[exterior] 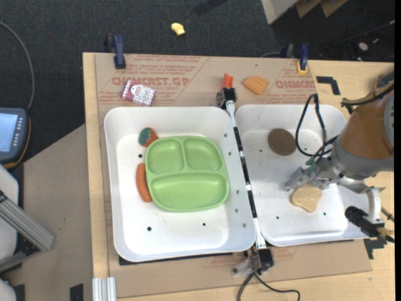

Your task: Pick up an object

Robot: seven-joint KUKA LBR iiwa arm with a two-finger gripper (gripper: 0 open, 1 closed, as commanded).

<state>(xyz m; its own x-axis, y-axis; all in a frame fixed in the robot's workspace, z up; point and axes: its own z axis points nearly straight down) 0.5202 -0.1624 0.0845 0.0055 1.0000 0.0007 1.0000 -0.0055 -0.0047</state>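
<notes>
In the right bin (276, 227) lie a tan, toast-shaped piece (306, 199) and, farther back, a brown round disc (281, 142). My gripper (305, 175) hangs low over this bin, just above the tan piece's upper edge and in front of the disc. The orange-banded wrist (366, 140) reaches in from the right. The left bin (125, 227) holds a green divided plate (186, 172). An orange sausage shape (143, 183) lies along the plate's left side, and a small red-and-green piece (148, 136) sits at its upper left corner.
A black cable (310, 127) loops over the back of the right bin. On the board behind the bins lie an orange cracker (255, 84) and a pink packet (138, 93). Blue clamps (118, 50) grip the board's far edge. A yellow bit (178, 28) lies on the floor.
</notes>
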